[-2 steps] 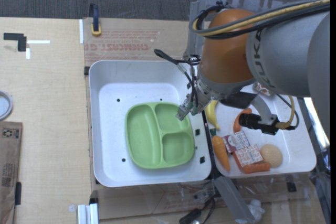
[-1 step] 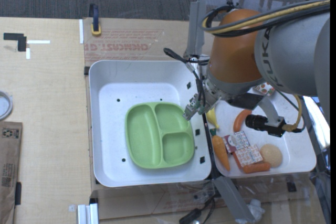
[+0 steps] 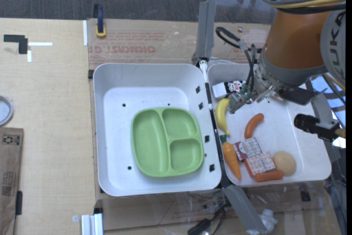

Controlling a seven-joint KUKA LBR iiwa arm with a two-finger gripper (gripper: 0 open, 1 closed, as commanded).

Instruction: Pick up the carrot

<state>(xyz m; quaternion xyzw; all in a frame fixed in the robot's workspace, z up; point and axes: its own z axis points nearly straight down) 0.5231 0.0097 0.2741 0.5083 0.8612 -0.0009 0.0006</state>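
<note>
The carrot [image 3: 231, 160] is orange and tapered. It lies in the right bin [image 3: 308, 173] along the bin's left wall, near the front corner, pointing towards the front. My gripper [image 3: 241, 98] hangs over the back left part of that bin, under the orange wrist band. It is above the top end of a banana [image 3: 221, 115] and well behind the carrot. Nothing shows in its grasp.
The right bin also holds an orange-red sausage [image 3: 253, 125], a printed snack packet [image 3: 254, 154] touching the carrot's right side, a red sausage [image 3: 268, 176] and a bread roll [image 3: 284, 162]. A green divided plate [image 3: 168, 141] sits in the left bin [image 3: 110, 118].
</note>
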